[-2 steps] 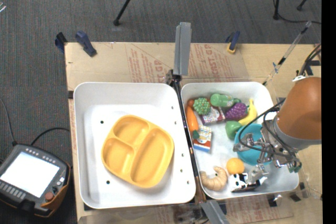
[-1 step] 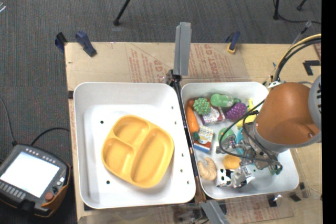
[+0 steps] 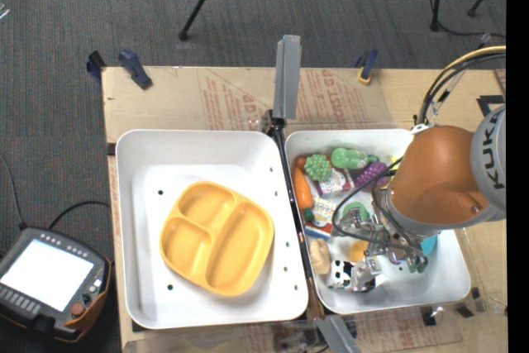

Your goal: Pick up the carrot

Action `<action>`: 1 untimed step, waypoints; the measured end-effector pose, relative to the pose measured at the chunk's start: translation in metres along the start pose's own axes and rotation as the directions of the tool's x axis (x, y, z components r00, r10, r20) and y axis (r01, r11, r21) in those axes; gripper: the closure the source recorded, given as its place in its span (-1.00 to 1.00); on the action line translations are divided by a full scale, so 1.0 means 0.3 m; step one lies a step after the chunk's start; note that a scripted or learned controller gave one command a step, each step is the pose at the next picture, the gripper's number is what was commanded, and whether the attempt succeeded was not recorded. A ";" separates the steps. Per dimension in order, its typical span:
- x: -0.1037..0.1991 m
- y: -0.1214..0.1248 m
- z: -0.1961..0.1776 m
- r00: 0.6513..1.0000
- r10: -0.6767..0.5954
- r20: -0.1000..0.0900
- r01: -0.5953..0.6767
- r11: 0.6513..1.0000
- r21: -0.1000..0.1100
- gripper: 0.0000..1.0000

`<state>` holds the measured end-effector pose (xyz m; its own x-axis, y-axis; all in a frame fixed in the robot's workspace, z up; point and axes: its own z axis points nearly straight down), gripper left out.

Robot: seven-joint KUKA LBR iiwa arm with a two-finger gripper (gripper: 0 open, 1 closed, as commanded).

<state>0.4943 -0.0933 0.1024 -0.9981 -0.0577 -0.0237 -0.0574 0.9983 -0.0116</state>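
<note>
The carrot (image 3: 303, 188) is a short orange piece lying against the left wall of the right bin (image 3: 450, 281), pointing along that wall. My gripper (image 3: 369, 248) hangs low over the middle of the same bin, to the right of the carrot and a bit nearer the front, among the toys. The wrist's orange band (image 3: 436, 178) hides much of the bin's right half. A small yellow-orange item (image 3: 358, 250) sits right under the gripper; whether it is held is unclear. The carrot is apart from the gripper.
A yellow divided plate (image 3: 216, 237) lies in the left bin (image 3: 136, 178). Around the carrot are a green knobbly toy (image 3: 317, 167), a green pepper (image 3: 349, 158), purple grapes (image 3: 374, 172), a beige piece (image 3: 319, 256) and a black-and-white toy (image 3: 343, 273).
</note>
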 end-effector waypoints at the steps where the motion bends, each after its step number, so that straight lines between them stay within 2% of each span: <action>1: 0.015 0.018 -0.001 0.997 0.071 0.009 -0.071 0.997 0.000 -1.00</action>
<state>0.4896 -0.0881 0.1026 -0.9994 0.0130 -0.0329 0.0134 0.9999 -0.0099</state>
